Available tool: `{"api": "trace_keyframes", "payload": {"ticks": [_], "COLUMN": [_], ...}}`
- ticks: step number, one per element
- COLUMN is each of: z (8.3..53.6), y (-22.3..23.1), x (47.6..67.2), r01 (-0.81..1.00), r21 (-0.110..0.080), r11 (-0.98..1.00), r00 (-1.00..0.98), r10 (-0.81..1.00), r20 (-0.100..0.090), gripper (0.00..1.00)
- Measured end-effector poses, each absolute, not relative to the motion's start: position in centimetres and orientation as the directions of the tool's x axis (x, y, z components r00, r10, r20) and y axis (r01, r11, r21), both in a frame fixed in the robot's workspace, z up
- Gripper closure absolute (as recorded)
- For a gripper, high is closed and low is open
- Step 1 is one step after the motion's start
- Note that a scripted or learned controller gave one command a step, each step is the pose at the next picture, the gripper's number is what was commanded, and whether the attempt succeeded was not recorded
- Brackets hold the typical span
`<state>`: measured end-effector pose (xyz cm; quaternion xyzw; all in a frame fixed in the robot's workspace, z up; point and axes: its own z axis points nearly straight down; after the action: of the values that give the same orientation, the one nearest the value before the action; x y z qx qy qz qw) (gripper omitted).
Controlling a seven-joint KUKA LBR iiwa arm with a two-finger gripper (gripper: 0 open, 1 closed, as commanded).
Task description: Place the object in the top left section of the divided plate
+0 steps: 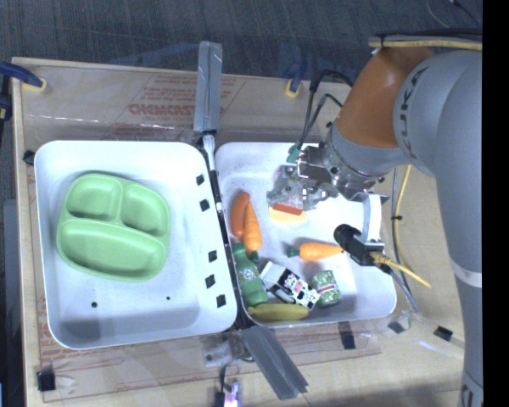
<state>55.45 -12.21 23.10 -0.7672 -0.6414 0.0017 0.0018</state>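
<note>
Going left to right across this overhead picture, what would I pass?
Blue clamp → green divided plate → upright carrot → tool → lying carrot → grey arm.

The gripper (295, 192) covers part of a small yellow and red thing (287, 212), so what it is stays unclear.

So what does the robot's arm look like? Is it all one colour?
No, it has two colours. The arm is mostly smooth, rounded grey, with a shiny orange band just above the wrist. At its end sits the gripper, a blocky bit of silvery metal and dark parts. Thin black cables loop beside the wrist, and another thin wire trails down by the arm.
</note>
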Motion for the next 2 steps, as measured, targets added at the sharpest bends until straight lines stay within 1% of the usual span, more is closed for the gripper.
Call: {"api": "trace_keyframes", "payload": {"ticks": [1, 2], "z": [22.2, 28.0], "y": [-1.9, 4.6], "x": [55.7, 58.4], "r01": [0.991, 0.991], "r21": [-0.005, -0.003], "r11": [-0.134, -0.136], "r00": [0.134, 0.136], "r10": [0.991, 0.991], "r20": [0.000, 0.000], "gripper": [1.00, 1.00]}}
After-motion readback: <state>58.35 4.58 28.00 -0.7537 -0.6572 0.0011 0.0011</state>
